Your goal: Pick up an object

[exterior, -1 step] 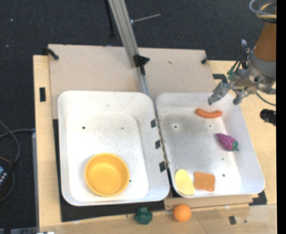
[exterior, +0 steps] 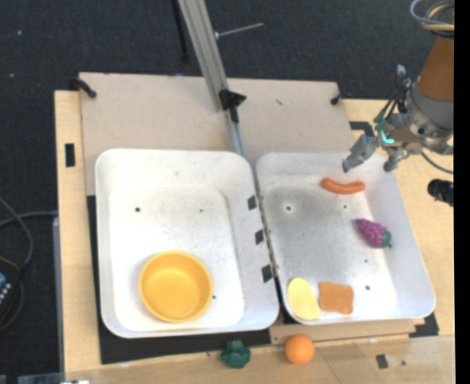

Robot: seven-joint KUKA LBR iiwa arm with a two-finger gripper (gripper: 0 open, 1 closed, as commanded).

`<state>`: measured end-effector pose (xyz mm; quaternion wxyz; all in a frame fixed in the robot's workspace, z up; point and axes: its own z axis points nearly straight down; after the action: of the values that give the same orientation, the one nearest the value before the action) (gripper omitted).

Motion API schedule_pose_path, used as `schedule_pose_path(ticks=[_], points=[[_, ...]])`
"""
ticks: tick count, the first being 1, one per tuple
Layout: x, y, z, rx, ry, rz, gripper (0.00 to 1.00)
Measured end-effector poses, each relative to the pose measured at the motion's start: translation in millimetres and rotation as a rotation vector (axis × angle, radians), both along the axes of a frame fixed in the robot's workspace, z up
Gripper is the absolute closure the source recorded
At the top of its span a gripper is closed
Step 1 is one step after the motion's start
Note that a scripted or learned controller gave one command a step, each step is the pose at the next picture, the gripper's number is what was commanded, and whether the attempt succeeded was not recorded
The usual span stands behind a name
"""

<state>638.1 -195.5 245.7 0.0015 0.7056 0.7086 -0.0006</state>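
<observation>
Nearby, sausage point(exterior: 343, 186) below open pincer point(exterior: 376, 158)

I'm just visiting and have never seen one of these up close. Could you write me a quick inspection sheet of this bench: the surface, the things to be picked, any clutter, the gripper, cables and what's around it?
Surface: wooden bench bearing a left bin and a right bin, side by side.
Job's things: right bin holds a sausage, purple grapes, a pale yellow piece and an orange block beside it. Left bin holds a yellow bowl.
Clutter: orange ball and green toy on the bench in front of the bins.
Gripper: gripper open, above the right bin's far edge near the sausage, holding nothing.
Cables: dark cables on the floor at left.
Surroundings: dark carpet; slanted metal pole.
</observation>
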Motion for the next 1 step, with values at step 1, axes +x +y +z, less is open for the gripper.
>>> schedule_pose_path(ticks=[1], points=[[-2.6,-4.7,-62.4,0.002,0.006,-0.004,0.00]])
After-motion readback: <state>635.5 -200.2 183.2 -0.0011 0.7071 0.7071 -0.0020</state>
